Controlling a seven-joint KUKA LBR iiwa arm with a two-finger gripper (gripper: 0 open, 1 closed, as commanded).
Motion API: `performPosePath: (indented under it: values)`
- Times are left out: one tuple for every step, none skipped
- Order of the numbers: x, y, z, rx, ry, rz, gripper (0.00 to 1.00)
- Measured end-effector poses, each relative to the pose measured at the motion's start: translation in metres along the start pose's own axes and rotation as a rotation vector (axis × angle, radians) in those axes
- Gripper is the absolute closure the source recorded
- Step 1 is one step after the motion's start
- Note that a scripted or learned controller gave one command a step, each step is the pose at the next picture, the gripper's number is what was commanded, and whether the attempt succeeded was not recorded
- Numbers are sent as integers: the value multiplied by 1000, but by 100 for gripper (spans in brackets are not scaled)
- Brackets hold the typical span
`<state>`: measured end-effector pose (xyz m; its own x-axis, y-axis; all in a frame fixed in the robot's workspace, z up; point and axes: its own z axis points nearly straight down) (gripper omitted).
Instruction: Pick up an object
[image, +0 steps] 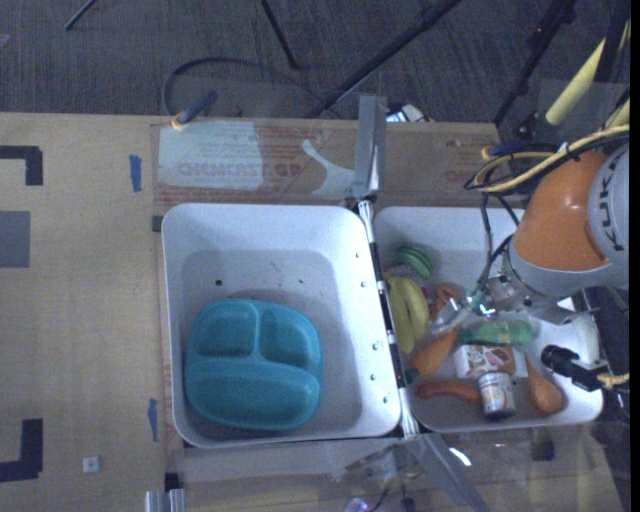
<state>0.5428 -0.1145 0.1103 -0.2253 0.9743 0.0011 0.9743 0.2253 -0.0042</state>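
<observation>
The right bin (440, 222) holds a jumble of toy food. A yellow banana (405, 308) lies along its left wall, with a green round piece (415, 261) behind it. An orange carrot-like piece (435, 353), a red sausage (447, 390), a small jar (493, 395), a labelled box (490, 360) and a green bottle-like item (503, 332) lie toward the front. My gripper (455, 316) is low in this bin, just right of the banana and above the orange piece. The grey wrist with its orange band (560, 225) covers the bin's right side.
In the left bin (200, 235) lies a teal divided plate (253, 363), toward the front. Another orange piece (546, 394) sits at the right bin's front right corner. A black cable end (565, 363) hangs by the bin's right wall. A narrow ridge separates the two bins.
</observation>
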Motion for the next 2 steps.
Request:
performPosePath:
  values:
    - [-38, 92, 22, -5, -4, -280, 0]
    - [-68, 32, 25, -7, -5, -211, 0]
